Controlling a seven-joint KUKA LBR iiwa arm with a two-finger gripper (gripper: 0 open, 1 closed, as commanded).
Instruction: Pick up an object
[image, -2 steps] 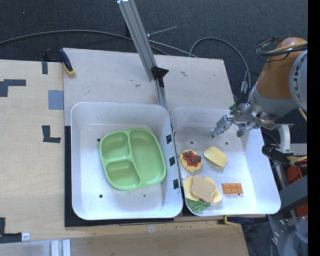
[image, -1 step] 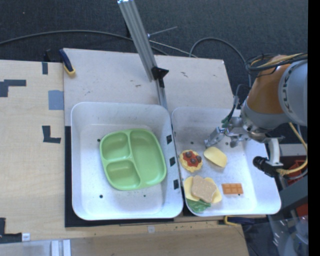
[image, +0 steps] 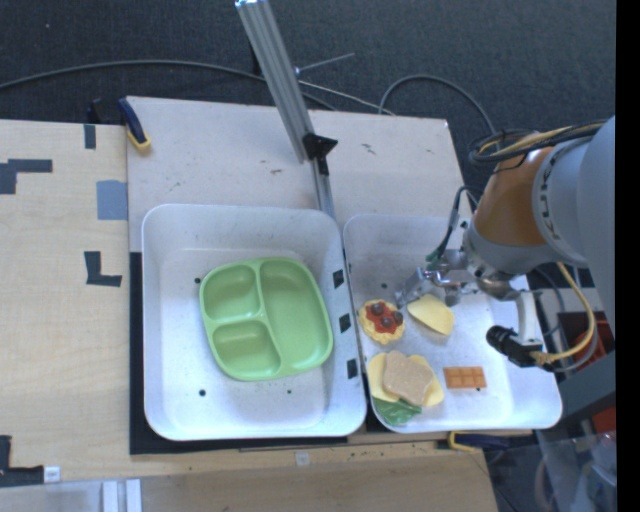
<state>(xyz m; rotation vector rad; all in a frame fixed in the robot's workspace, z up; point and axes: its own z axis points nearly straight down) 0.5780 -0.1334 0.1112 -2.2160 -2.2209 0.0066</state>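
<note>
- The gripper (image: 432, 283) reaches into the right bin (image: 520, 405) from about 2 o'clock, its metal tip low over the bin floor; how wide it stands cannot be told from this slant.
- Its tip sits just at the upper edge of a pale yellow wedge (image: 432, 316). Whether they touch cannot be told, and nothing shows clamped in the tip.
- No brand, label or readable writing can be made out on any item.
- The yellow wedge is flat, roughly triangular, like a toy cheese slice, lying near the bin's middle.
- At 9 o'clock from the wedge, just beside it, lies a small round piece (image: 384, 319) with a red topping.
- At about 7 o'clock from the wedge, near the bin's front left corner, sits a toy sandwich (image: 406, 380): a tan bread slice over yellow and green layers.
- A small orange ridged block (image: 464, 378) lies at 3 o'clock of the sandwich.
- The left bin (image: 160, 300) holds a light green divided plate (image: 266, 318) with three compartments, lying flat near its centre.
</note>
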